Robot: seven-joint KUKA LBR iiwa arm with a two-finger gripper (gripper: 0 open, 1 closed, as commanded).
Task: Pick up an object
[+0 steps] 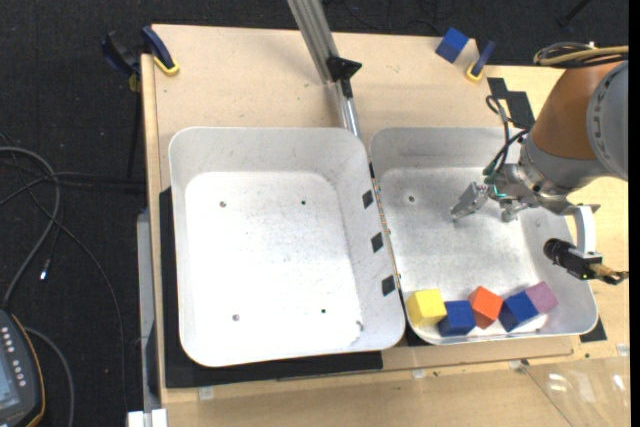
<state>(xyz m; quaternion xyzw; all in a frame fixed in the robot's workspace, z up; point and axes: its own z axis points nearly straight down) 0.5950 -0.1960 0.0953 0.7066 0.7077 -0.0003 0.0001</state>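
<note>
Two white bins sit on a wooden bench (260, 75) above a dark carpet. At the near edge of the right bin (440, 150), five blocks lie close together: yellow (426, 304), blue (458, 316), orange (487, 304), a second blue (519, 310) and pink (542, 296). At the bin's middle, well apart from them, is the gripper (468, 205); its fingers look slightly parted and hold nothing. No block is picked yet, so I judge the whole grasp is left.
</note>
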